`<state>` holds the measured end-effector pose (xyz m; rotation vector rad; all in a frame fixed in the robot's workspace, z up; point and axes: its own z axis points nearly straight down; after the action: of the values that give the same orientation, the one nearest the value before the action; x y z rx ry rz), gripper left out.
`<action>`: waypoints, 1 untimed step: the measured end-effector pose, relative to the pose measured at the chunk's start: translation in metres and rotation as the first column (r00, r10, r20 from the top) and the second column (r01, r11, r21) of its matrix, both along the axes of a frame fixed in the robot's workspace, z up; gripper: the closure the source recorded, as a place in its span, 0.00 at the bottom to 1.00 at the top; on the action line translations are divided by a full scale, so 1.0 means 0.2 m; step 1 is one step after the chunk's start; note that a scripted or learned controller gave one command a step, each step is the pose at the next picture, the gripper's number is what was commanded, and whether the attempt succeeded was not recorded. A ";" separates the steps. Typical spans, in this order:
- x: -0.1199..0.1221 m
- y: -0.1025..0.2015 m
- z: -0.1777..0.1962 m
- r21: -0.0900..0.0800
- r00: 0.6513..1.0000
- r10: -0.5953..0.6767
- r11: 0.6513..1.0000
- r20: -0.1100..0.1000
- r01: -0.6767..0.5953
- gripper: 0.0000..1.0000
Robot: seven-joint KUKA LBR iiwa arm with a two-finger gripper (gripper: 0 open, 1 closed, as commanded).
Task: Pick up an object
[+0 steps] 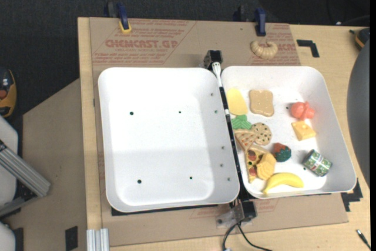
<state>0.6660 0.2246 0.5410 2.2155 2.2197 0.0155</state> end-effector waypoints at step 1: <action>0.00 0.00 -0.78 -0.008 1.000 -0.004 1.000 -0.027 0.004 1.00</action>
<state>0.6651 0.2239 0.3848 2.2289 2.2246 -0.0231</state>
